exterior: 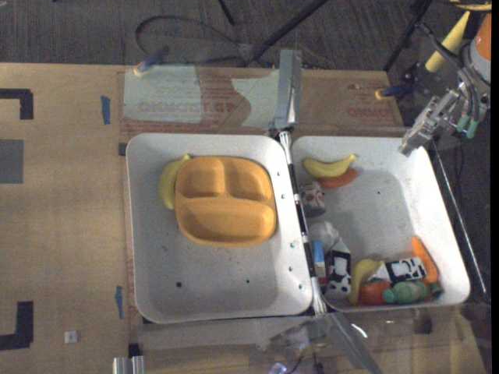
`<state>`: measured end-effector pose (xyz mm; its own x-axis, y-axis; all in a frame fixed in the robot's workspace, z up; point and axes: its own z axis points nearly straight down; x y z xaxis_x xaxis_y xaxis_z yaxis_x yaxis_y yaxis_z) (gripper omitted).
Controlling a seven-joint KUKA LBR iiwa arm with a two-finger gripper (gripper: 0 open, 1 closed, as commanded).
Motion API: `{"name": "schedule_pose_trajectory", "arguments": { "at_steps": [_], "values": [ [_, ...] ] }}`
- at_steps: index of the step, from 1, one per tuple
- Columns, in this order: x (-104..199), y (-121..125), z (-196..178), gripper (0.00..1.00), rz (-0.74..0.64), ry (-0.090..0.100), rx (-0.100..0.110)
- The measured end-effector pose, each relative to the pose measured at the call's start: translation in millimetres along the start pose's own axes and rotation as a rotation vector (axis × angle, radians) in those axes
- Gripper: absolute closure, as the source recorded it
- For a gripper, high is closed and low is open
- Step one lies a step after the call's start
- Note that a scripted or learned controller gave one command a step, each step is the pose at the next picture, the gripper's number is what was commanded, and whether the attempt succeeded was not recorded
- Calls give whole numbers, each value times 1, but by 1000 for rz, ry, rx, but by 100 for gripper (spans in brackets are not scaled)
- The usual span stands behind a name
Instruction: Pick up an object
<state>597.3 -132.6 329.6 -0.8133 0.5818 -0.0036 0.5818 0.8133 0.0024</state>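
Bananas [329, 164] and other toys crowd the right bin [448, 232] (one banana at its far edge). The gripper [419, 135] hovers over the bin's far right corner; its state cannot be told. Approach step: next, descend onto one toy.

Robotics lab test station. Plywood bench [62, 232] carries black tape markers [17, 104] and blue tape tabs [105, 109], with two white bins [148, 287] fixed side by side. Tripod legs [312, 6] and loose cable [168, 29] stand on grey carpet [93, 14] behind the bench.
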Motion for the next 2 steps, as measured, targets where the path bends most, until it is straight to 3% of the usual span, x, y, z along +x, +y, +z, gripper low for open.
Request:
{"name": "schedule_pose_trajectory", "arguments": {
  "at_steps": [1, 2],
  "values": [
    [-53, 30, 58, 100, -433, -4, -2],
    [-12, 5, 101, 100, -671, 1, -1]
  ]
}}
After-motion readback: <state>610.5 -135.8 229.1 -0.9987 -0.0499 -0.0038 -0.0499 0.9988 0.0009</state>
